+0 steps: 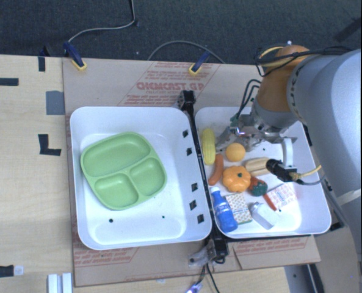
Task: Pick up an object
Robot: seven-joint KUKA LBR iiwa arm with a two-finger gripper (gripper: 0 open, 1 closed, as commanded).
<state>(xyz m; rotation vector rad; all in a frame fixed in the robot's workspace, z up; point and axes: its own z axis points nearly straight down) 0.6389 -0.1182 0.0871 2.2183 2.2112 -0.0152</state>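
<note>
The right bin (312, 215) holds several small items: a yellow corn cob (208, 145), an orange ball (234, 152), a small orange pumpkin (237, 177), a carrot (216, 170), a tan bread stick (257, 165), a blue bottle (223, 211) and a red and white packet (282, 195). My gripper (244, 133) hangs low over the far part of this bin, just above the orange ball and to the right of the corn cob. The wrist and cables hide its tips.
The left bin (95, 224) holds a green divided plate (123, 170). A checkered block (238, 206) and a grey piece (262, 216) lie near the right bin's front. The grey arm (333, 115) covers that bin's right side. Clamps sit on the cardboard behind.
</note>
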